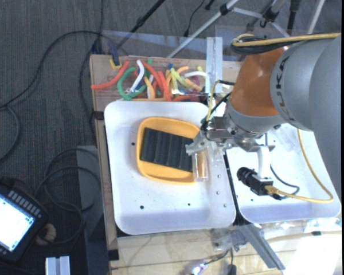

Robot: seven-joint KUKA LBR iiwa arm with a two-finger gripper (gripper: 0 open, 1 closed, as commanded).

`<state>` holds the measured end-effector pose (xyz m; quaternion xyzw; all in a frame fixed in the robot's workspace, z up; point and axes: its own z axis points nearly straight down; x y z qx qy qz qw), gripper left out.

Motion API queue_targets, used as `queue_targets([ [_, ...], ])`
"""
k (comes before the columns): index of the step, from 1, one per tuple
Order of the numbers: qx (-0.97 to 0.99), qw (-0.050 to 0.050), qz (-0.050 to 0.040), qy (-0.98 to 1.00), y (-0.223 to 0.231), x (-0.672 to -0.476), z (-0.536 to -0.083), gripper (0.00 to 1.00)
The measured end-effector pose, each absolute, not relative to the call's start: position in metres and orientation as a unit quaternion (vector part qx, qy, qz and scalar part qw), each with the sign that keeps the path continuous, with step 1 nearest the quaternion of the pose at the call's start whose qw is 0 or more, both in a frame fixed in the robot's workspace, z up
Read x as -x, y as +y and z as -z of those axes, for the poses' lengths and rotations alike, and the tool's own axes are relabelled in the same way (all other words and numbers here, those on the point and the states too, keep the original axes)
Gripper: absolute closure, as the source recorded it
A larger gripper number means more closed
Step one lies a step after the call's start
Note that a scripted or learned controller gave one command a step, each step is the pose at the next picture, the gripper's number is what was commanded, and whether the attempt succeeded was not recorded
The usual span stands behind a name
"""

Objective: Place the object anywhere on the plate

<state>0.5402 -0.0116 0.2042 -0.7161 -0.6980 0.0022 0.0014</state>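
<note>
Over the left bin (160, 211), a rounded yellow plate (155, 168) with dark ribbed centre; tool (199, 159) state unclear

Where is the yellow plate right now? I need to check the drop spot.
The yellow plate lies in the left white bin, toward its right half, with the gripper at the plate's right edge.

The yellow plate (165, 150) filled the left bin's (160, 211) far half, the gripper (199, 158) crowding its right rim. Bare white floor lay open nearer and leftward.
</note>
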Motion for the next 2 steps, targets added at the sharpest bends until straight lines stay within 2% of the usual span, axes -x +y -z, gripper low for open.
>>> queue_targets([
  [1,0.661,0.0,-0.0023,-0.751,0.0157,-0.5938,-0.1821,1.0],
  [2,0.661,0.0,-0.0021,-0.751,0.0157,-0.594,-0.1825,0.0],
])
